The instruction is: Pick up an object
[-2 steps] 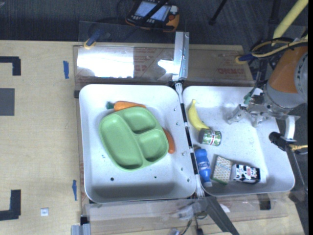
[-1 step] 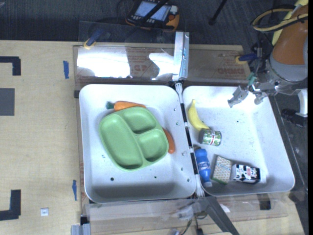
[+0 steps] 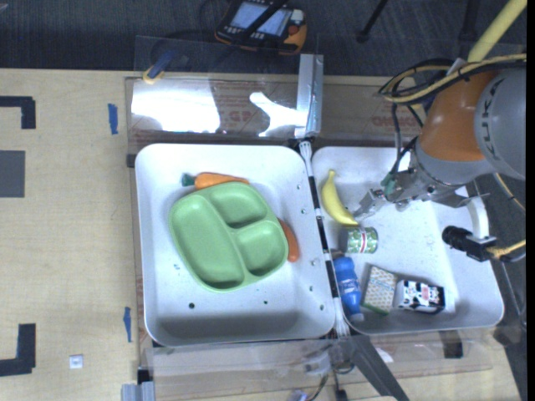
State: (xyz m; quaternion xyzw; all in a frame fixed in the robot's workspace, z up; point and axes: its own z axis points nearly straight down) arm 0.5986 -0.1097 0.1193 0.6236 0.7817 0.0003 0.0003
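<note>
Pale wood bench (image 3: 58, 249) fills the left of the view, with dark floor beyond its far edge and a handheld pendant (image 3: 257, 22) lying on that floor. Two white bins sit side by side on the bench. Left bin (image 3: 167, 307) holds a green divided tray (image 3: 227, 236), tilted a little, with an orange carrot (image 3: 219, 179) touching its far rim and another orange piece (image 3: 291, 242) showing at its right edge. Right bin (image 3: 476, 295) holds the smaller things. Reaching in from the right, the arm (image 3: 468, 124) hangs over the far part of the right bin, its orange band above the wrist.

The gripper (image 3: 368, 203) points left and down toward the bin's left side, just right of a banana (image 3: 337, 204) that lies along the wall between the bins. Whether it is spread or pressed together I cannot tell, and nothing shows held in it. Just below the banana and near the gripper tip lies a green can (image 3: 363, 241) on its side. Nearer still, a blue bottle (image 3: 347, 286) lies against the dividing wall, a speckled packet (image 3: 380, 289) touches its right side, and a black-and-white box (image 3: 419, 296) rests just beside the packet.
</note>
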